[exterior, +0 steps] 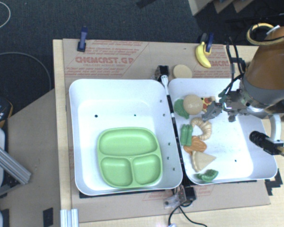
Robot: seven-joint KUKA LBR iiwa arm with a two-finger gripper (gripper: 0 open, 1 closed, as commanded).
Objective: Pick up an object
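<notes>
Our hand [213, 110], its grip state unclear to us, hovers beside the beige egg-like toy [193, 104] in the right bin [236, 150]; we judge it light, stiff, slippery, best gripped across its middle.

grey arm with orange band [270, 74]: cut off by the right edge
small orange-and-white piece [208, 100]: partly hidden behind gripper [217, 109]
</notes>
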